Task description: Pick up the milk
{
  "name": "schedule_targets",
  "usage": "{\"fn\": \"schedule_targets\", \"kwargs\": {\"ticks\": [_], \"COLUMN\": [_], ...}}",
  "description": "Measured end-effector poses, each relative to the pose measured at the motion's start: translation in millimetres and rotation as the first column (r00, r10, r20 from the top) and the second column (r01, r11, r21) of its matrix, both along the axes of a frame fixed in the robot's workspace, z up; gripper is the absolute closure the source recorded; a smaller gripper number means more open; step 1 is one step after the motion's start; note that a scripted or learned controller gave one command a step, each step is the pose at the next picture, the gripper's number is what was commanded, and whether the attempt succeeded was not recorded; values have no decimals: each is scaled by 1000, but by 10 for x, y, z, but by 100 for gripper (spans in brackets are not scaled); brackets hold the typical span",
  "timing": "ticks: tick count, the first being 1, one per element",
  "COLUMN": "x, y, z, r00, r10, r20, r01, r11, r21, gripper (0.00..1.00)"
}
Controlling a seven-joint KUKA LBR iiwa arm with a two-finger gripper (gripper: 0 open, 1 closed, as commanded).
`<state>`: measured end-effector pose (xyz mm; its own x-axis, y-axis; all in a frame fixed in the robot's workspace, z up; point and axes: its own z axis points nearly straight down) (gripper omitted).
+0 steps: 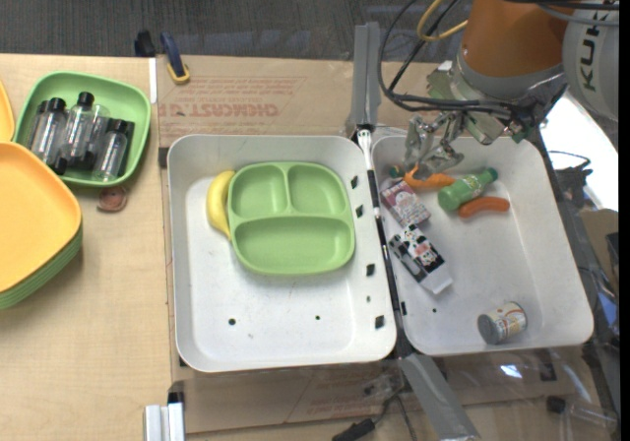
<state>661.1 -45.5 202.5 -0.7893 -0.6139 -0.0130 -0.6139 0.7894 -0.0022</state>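
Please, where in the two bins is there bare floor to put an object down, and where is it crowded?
Left bin: bare strip below the green divided plate. Right bin: bare patch right of the milk carton, above the can. Crowded: its upper left, under the gripper, with the green bottle and carrots.

Arm enters from the right, orange band topmost, wrist pointing straight down. Gripper (431, 149) hangs below the wrist, metal fingers (421, 142) directed downward with a narrow gap between them. Dark cables loop just beside the gripper's upper body.
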Motion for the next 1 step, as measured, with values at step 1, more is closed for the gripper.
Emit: {"fn": "schedule_targets", "kwargs": {"ticks": [1], "x": [-13], "y": [181], "z": [-97], "r00": [995], "r10": [98], "r20": [-7], "r01": [-98], "r11": [995], "r21": [-4], "gripper": [100]}}
